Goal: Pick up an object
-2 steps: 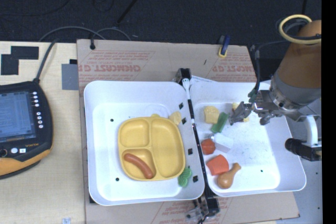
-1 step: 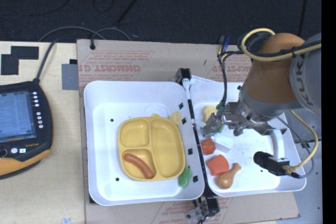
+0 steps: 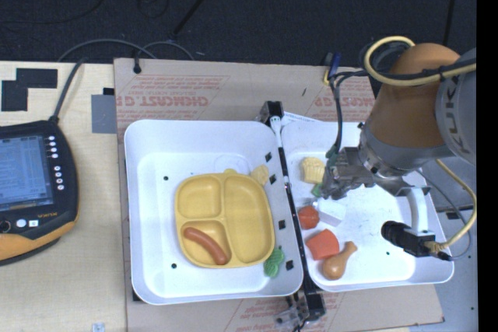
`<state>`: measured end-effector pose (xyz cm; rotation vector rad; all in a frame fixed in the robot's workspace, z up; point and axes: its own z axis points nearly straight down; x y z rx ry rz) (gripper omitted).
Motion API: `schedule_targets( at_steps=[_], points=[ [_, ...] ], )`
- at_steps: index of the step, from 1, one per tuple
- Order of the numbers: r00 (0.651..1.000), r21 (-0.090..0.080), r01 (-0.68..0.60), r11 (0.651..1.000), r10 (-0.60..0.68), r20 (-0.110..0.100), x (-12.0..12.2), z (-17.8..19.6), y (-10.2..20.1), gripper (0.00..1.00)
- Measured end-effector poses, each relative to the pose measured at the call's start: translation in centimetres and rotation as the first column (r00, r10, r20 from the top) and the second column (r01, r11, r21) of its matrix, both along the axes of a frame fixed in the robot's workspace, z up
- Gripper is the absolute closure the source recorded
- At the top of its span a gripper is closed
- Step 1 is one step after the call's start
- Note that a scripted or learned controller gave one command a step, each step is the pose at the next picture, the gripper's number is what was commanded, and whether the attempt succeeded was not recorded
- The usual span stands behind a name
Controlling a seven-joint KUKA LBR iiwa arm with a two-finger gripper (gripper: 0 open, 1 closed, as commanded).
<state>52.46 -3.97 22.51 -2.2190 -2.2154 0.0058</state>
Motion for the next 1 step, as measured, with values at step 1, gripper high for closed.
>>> schedule_targets(
  at_steps=[1],
  points=[
    [1.0, 0.003, -0.012, 1.0, 0.012, 0.014, -3.42, 11.42, 8.41, 1.0]
  ],
)
